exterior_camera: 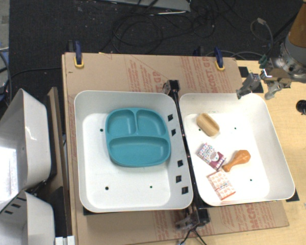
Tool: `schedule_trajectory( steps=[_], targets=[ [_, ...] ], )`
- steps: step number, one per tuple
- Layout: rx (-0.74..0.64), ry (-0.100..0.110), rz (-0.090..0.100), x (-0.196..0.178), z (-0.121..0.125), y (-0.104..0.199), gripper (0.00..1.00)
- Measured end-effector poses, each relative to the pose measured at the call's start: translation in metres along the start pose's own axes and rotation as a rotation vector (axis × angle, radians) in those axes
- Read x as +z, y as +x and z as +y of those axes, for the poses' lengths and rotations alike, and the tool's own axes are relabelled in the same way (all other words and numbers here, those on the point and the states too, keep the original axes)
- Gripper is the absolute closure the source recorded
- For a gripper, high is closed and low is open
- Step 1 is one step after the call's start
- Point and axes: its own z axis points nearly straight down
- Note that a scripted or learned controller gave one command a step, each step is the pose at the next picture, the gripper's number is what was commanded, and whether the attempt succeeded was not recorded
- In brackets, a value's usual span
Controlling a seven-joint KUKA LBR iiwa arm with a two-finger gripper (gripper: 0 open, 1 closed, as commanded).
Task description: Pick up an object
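Over the right bin's (pixel 275 137) far right corner hung the gripper (pixel 260 87), fingers spread, nothing between them. Bread roll (pixel 208 124) lay near that bin's far left corner; chicken drumstick (pixel 237 160) and two snack packets (pixel 210 155) (pixel 221 185) mid-bin. Teal divided plate (pixel 138 137) sat in left bin (pixel 92 188).

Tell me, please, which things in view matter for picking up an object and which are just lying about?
Job in hand:
gripper
bread roll
chicken drumstick
two small packets
teal divided tray

Lying about:
cables
clamps
spare bins
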Motion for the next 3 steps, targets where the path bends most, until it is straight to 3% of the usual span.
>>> schedule_trajectory(
  steps=[1,3],
  targets=[
    [-0.003,-0.011,-0.002,-0.007,0.002,0.001,0.00],
    [-0.002,-0.004,0.000,0.102,-0.003,0.017,0.00]
  ],
)
